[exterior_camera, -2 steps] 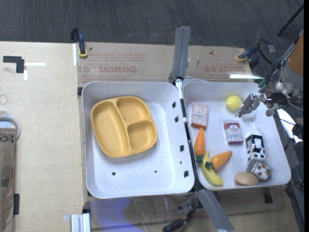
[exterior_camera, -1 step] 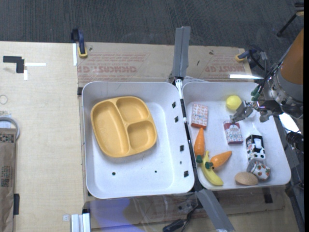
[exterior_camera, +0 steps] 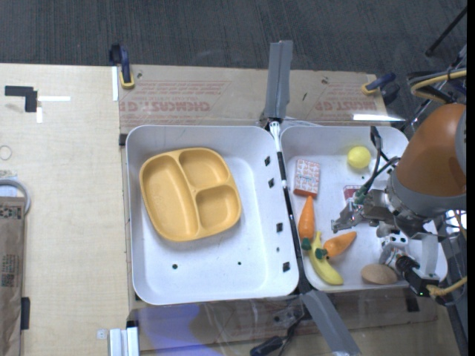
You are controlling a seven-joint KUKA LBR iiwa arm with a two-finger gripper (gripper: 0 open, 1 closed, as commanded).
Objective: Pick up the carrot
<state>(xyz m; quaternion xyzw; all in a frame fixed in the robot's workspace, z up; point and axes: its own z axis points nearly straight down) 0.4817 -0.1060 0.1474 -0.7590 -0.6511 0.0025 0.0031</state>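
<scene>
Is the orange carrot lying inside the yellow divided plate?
No, the orange carrot lies in the right white bin, beside a banana.

A dark grey carpeted floor [exterior_camera: 185, 17] runs along the top, beyond the bench. The bench top [exterior_camera: 59, 213] is pale wood, with a printed cardboard sheet [exterior_camera: 200, 95] laid along its far edge. Blue-and-yellow clamps [exterior_camera: 122, 69] grip that sheet at its far corners. Black and white tape marks [exterior_camera: 26, 99] sit near the bench's far left corner.

You have an orange carrot [exterior_camera: 306, 217], yellow banana [exterior_camera: 325, 265], yellow lemon [exterior_camera: 358, 157], and mustard-yellow plate [exterior_camera: 191, 193] in white bins [exterior_camera: 215, 284].
</scene>
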